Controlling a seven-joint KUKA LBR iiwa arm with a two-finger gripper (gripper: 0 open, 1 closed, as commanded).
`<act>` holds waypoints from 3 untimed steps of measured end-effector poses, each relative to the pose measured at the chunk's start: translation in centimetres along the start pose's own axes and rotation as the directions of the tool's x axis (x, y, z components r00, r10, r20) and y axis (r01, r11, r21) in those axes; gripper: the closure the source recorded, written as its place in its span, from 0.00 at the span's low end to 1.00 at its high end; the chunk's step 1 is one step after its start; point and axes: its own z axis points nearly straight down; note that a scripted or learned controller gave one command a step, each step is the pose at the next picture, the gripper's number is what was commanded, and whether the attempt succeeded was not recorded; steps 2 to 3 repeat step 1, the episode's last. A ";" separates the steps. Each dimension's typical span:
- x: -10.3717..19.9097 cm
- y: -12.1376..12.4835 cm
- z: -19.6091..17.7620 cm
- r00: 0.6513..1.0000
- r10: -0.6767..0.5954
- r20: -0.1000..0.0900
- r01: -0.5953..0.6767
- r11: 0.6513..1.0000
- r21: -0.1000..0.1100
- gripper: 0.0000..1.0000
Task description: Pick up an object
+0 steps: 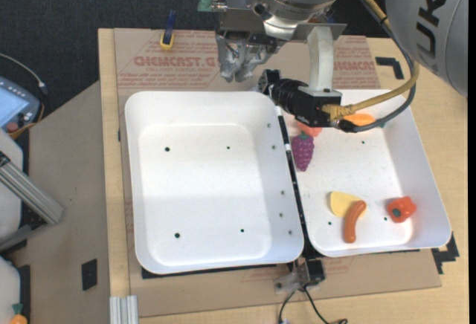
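My gripper (240,66) hangs over the brown board just behind the back rim of the left bin (141,114), high above the bench, with nothing visibly in it. The objects lie in the right bin (428,166): a purple bunch of grapes (303,151) near its left wall, a yellow wedge (340,202), an orange sausage-shaped piece (354,221) and a red fruit (401,209) toward the front. An orange item (363,120) and a pinkish item (309,129) sit at the back, partly hidden by a black fitting on the arm.
The arm's black fitting (301,103) and yellow cable (387,96) hang over the back of the right bin. A blue and yellow clamp (168,34) stands at the board's back left. The grey arm body (435,3) fills the upper right.
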 end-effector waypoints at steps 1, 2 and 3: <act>-0.4 -0.1 -1.0 1.000 0.005 0.001 -0.005 1.000 0.000 1.00; -0.4 -0.1 -1.0 1.000 0.005 0.001 -0.005 1.000 0.000 1.00; -0.4 -0.1 -1.0 1.000 0.005 0.001 -0.005 1.000 0.000 1.00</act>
